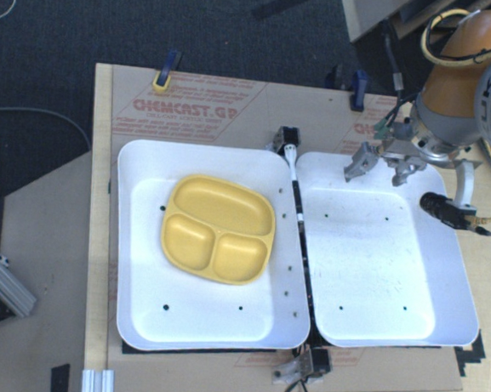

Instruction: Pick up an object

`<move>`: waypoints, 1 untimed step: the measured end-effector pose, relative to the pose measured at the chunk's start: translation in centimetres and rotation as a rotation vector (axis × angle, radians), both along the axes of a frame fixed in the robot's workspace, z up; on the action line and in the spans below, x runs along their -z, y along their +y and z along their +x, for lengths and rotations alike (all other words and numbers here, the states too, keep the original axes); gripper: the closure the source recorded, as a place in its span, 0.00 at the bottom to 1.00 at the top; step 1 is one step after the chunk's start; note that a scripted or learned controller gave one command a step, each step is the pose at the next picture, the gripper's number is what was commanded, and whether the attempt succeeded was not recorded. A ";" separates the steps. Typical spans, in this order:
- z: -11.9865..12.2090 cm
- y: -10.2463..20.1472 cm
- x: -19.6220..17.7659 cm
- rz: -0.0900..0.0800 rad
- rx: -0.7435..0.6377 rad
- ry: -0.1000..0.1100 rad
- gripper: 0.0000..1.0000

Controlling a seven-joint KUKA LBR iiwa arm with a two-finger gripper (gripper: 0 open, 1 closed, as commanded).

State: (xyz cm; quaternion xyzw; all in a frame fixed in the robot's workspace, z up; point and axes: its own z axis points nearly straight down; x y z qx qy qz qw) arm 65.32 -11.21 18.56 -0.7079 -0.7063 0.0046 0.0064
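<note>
A yellow divided plate (219, 229) with three compartments lies in the left white bin (134, 301), a little above its middle. My gripper (381, 165) hangs over the far edge of the right white bin (440, 319), well to the right of the plate. Its two fingers (359, 162) are spread apart with nothing between them.
A black hinge strip (298, 230) runs between the two bins. Clamps (163, 71) hold the cardboard bench top at its far edge. Cables and a black connector (445, 208) trail by the arm at the right bin's far right corner.
</note>
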 end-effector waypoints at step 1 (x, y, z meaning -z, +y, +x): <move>0.3 0.0 -0.9 -0.002 -0.002 -0.015 0.00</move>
